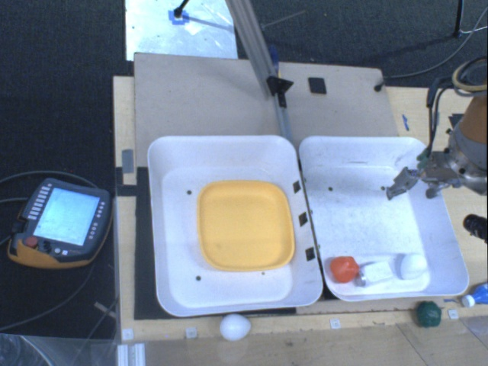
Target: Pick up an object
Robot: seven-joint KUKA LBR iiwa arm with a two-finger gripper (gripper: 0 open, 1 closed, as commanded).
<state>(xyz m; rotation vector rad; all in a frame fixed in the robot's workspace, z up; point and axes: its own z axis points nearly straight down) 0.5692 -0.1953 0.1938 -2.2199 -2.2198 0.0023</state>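
My gripper (412, 192) hangs over the right side of the right bin (358, 166), its two fingers spread open with nothing between them. Along that bin's front wall lie a red rounded object (343, 268), a small white tube (377, 272) and a white rounded object (412, 265), close together in a row. All three are well in front of the gripper and apart from it. A yellow square plate (246, 224) lies in the middle of the left bin (171, 204).
Outside the bins, a white egg-shaped object (235, 327) rests on the bench's front edge, with a green ball (428, 313) and a blue-capped item (476, 298) at the front right. A teach pendant (59, 221) lies on the floor at left. A metal post (255, 33) slants behind the bins.
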